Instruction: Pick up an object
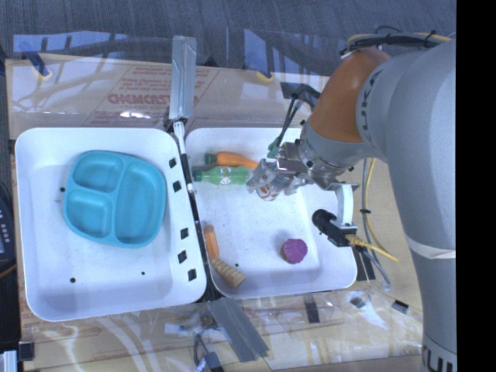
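Observation:
My gripper [266,183] hangs over the upper middle of the right bin [333,273], just right of a green bottle [221,176] that lies on its side. An orange carrot [235,160] lies right behind the bottle. A small pale and reddish thing [268,192] shows at the gripper's tip, and I cannot make out what it is or whether it is held. A purple round object [294,249] sits toward the bin's front right. By the left wall lie an orange stick [211,241] and a tan ridged piece [227,271].
The left bin [31,285] bears a blue divided plate [116,197]. A raised divider with black clips [186,208] separates the two bins. A black and white fitting [335,222] on the arm hangs over the right bin's right side, with yellow cables beside it.

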`<state>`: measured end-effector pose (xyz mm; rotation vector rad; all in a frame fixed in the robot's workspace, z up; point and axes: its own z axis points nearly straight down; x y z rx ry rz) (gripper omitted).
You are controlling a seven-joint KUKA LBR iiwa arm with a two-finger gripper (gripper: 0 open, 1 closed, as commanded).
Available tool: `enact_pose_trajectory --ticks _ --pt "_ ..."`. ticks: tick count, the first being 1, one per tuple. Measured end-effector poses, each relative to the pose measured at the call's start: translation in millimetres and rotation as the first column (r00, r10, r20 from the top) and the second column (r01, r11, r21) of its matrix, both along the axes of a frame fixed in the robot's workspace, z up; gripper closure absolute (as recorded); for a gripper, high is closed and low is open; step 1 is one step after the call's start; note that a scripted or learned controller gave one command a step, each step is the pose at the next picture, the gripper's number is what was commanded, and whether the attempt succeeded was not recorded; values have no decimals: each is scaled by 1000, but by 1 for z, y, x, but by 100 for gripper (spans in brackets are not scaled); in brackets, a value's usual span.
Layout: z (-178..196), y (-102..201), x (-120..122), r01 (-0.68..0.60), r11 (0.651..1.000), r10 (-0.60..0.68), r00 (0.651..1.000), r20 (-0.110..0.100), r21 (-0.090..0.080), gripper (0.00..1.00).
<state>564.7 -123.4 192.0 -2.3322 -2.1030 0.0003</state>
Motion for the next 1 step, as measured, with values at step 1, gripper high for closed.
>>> enact_pose_trajectory --ticks 1 --pt "8 1 0 -9 1000 9 1000 -6 0 100"
